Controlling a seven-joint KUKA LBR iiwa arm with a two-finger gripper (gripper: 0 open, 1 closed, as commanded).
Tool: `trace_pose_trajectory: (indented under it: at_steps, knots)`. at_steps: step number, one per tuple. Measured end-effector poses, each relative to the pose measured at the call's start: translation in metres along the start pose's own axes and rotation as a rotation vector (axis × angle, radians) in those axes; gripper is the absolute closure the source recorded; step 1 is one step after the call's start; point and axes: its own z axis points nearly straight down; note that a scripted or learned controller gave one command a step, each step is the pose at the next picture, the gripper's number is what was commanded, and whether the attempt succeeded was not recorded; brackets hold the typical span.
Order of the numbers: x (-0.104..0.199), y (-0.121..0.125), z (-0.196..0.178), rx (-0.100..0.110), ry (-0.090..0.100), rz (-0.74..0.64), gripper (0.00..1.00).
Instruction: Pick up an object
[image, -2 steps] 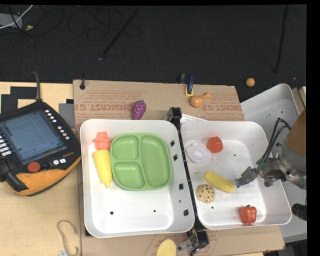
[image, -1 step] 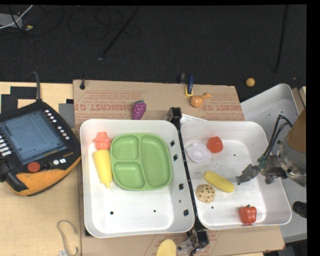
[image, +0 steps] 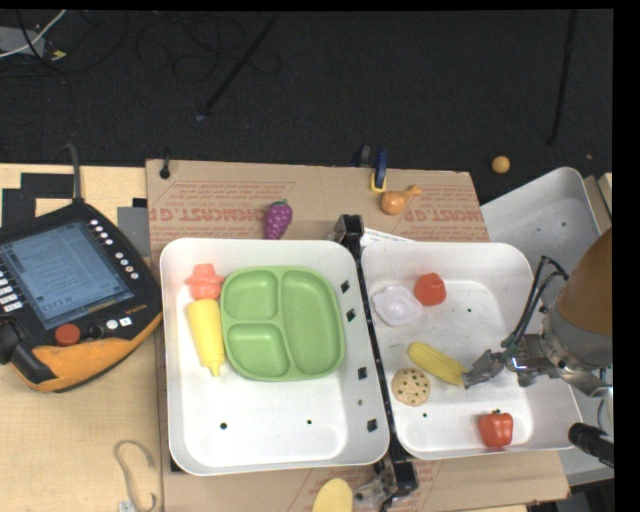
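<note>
Dark carpet fills the background behind a bench covered with brown cardboard (image: 320, 200), and on the cardboard stand two shallow white bins side by side. In the left bin (image: 260, 430) lies a green divided plate (image: 282, 324), and just beside its left edge are a yellow bottle-shaped toy (image: 206, 335) and a small orange-pink piece (image: 204, 281) above it. The right bin (image: 455, 445) has a red round toy (image: 430, 289), a pale clear object (image: 395, 305), a yellow corn-like piece (image: 436, 362), a cookie (image: 410, 386) and a red pepper (image: 495, 428). The arm comes in from the right, and its gripper (image: 484, 368) is low inside the right bin, just beside the right end of the corn-like piece and perhaps touching it. The dark fingers look slightly apart with nothing between them, though this part is small and not clear. On the cardboard behind the bins lie a purple grape toy (image: 277, 219) and an orange pear-shaped toy (image: 397, 200). At the left of the bench rests a control pendant (image: 70, 290) with a screen.
</note>
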Motion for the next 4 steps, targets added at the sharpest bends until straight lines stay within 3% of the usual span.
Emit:
trace_pose_trajectory:
  at_steps: [1, 2, 4]
  knots:
    - [0.002, 0.0, 0.053, -0.002, 0.0, -0.002, 0.0]
    - [0.0, 0.0, 0.041, -0.004, 0.0, 0.005, 1.0]
    - [-0.011, 0.008, -0.081, -0.012, -0.004, 0.001, 1.0]
